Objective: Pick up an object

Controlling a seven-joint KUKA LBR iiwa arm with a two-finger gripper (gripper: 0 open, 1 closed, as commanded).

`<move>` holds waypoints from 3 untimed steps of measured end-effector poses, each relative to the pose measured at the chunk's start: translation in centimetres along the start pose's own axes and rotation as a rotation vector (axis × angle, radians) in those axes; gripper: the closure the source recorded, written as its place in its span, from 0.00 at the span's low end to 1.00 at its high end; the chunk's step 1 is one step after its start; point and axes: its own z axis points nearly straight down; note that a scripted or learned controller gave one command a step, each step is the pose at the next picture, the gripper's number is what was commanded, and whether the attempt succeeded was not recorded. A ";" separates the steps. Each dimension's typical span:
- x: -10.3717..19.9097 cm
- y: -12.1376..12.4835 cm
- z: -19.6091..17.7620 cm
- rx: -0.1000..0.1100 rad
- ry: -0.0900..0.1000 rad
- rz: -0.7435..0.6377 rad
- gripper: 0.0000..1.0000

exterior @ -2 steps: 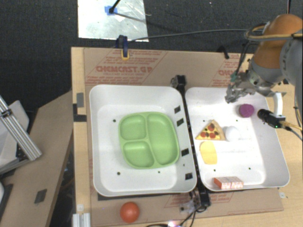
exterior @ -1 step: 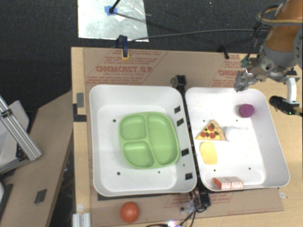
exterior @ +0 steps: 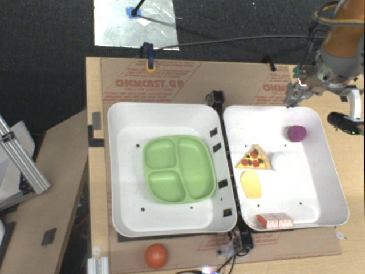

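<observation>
Gripper (exterior: 293, 96) hovers above the right bin's (exterior: 328, 170) far rim; finger state cannot be told. Candidates below: 1 rounded purple piece (exterior: 296, 133), 1 flat pizza wedge (exterior: 254, 158), 1 yellow slab (exterior: 251, 185), 1 boxy carton (exterior: 275, 221). Best approach: descend vertically over the purple piece, which stands apart from the others.

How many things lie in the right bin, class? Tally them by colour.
Purple: 1, ball
Yellow: 1, oval piece
White: 1, round piece
Orange and red: 1, pizza slice
Red and tan: 1, small box
Total: 5
</observation>
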 end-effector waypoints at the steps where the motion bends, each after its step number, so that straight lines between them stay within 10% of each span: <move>1: 4.9 -1.9 1.1 0.004 0.001 0.000 1.00; 3: 14.4 -7.5 0.4 0.005 0.001 -0.001 1.00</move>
